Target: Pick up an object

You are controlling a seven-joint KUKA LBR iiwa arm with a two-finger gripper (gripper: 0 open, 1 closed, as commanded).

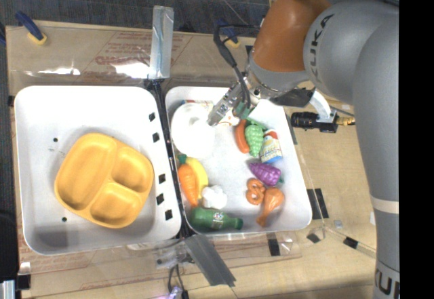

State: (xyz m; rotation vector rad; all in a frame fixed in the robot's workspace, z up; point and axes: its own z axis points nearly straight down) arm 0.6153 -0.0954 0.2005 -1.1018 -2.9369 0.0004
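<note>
My gripper (224, 112) hangs over the upper middle of the right bin (298, 175), just right of a white plate (193, 131). Nothing shows between its tips. Below and right of it lie a carrot-like orange piece (241, 137), a green bumpy vegetable (254, 139), a small bottle with a red cap (272, 147), purple grapes (266, 171), a pretzel (255, 190) and a drumstick (271, 203). Along the bin's left side lie a carrot (188, 184), a yellow banana (199, 171), a white garlic-like piece (215, 196) and a green bottle (215, 220).
The left bin (41, 108) holds a yellow divided tray (103, 178). A strip of grey tape (161, 43) runs up from the gap between the bins. The arm's orange band (288, 36) and grey body fill the upper right.
</note>
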